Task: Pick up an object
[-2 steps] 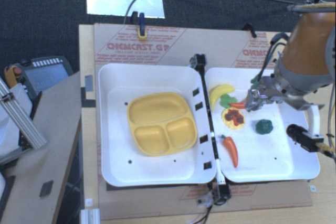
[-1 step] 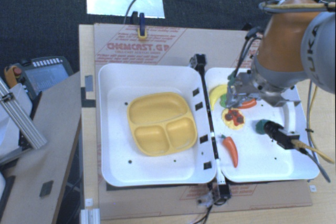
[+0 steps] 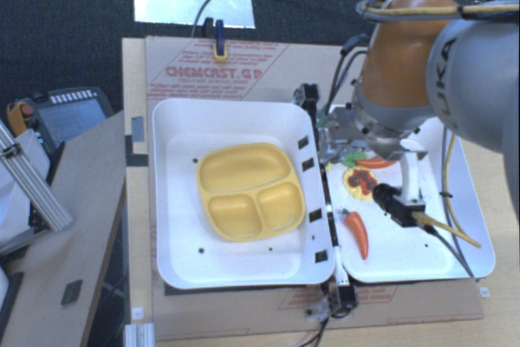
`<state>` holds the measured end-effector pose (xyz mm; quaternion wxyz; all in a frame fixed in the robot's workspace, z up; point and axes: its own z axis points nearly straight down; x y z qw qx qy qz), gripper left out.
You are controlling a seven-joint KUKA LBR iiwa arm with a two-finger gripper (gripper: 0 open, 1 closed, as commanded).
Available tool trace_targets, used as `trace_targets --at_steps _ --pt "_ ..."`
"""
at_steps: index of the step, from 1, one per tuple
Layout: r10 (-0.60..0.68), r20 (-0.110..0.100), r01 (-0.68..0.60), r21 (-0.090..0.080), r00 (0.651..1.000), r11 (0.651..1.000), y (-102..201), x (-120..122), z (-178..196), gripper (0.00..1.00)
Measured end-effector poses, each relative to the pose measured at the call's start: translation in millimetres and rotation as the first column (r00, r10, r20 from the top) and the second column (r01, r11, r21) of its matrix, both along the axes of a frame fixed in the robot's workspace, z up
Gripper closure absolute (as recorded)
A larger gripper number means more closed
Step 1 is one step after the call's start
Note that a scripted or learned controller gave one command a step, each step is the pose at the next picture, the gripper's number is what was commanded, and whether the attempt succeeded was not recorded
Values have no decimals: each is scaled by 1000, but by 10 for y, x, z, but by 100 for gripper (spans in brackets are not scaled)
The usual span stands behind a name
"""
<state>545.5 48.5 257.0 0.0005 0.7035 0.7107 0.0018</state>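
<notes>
A yellow divided plate (image 3: 248,191) lies in the left bin (image 3: 175,175). In the right bin (image 3: 463,256), a red chili pepper (image 3: 357,233) lies near the front left. A small yellow and red food piece (image 3: 358,181) sits behind it. Another red pepper (image 3: 376,162) with a green stem pokes out from under the wrist. My gripper (image 3: 335,140) hangs low over the back left of the right bin, close to the divider, just left of that second pepper. The grey and orange arm covers most of it.
The arm fills the back of the right bin. The wall between the bins (image 3: 318,191) carries black clips. A cardboard sheet (image 3: 215,69) lies beneath the bins, with a yellow clamp at its far edge.
</notes>
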Motion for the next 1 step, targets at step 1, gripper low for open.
trace_targets --at_steps 1 --pt "-2 -1 2 -1 1000 1000 469 112 -160 100"
